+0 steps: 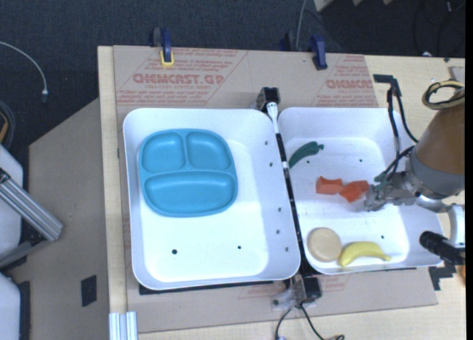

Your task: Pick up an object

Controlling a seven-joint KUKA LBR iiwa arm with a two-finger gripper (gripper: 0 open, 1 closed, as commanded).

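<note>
While the arm reaches in from three o'clock, the camera view lists as follows.

Item 1, right bin: holds four loose things. An orange-red piece, near the bin's middle, looks like a small toy part, probably hard plastic, light and stiff; its right end lies at or under the gripper, so contact cannot be confirmed. A green piece, slim and curved, lies at eleven o'clock from it, apart. A round tan disc and a toy banana sit at the bin's six o'clock edge, touching or nearly so.

Item 2, left bin: carries a blue divided plate, broad and flat, a poor candidate for a narrow grasp.

Handling, as judged: the orange-red piece is the likely target; taking it across its narrow width suits it best. The banana's smooth curve may slip; the disc is low and may be hard to get under.

Obscured: the gripper's tips blur into grey metal and shadow, so how wide they stand, and whether anything lies between them, cannot be told. The arm's upper part is cut off at the frame's edge.
</note>
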